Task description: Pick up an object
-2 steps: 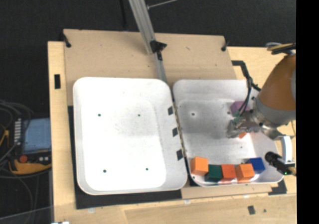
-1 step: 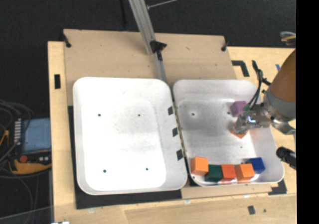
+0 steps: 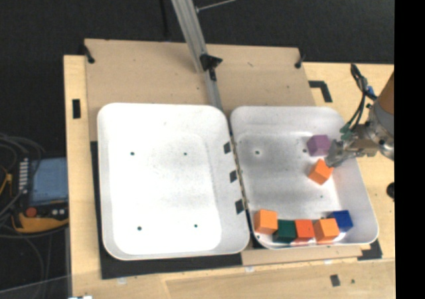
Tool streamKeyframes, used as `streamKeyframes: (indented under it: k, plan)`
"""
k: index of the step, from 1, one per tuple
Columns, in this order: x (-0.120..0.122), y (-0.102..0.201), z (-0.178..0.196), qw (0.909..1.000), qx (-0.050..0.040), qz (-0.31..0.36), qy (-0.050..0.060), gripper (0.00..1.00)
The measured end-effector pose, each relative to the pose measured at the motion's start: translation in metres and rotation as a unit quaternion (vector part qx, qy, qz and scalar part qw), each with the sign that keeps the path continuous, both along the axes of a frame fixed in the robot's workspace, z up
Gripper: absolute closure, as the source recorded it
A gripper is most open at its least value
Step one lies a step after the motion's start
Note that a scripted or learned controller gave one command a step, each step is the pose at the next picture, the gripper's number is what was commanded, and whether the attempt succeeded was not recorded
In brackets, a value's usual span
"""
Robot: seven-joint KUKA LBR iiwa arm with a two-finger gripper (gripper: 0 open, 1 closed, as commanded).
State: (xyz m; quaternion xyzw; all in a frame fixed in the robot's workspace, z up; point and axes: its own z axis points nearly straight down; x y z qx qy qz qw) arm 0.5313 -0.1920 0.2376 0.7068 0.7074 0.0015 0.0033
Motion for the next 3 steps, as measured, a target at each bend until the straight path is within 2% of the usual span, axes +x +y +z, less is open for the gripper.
streamKeyframes:
  k: [1,3]
  plan:
    - [0.001,-0.001,0.03,1.0,0.0005,0.001,0.001,1.0]
    - [0.035,0.084,0.013,1.0,0.0009,0.002,0.003,1.0]
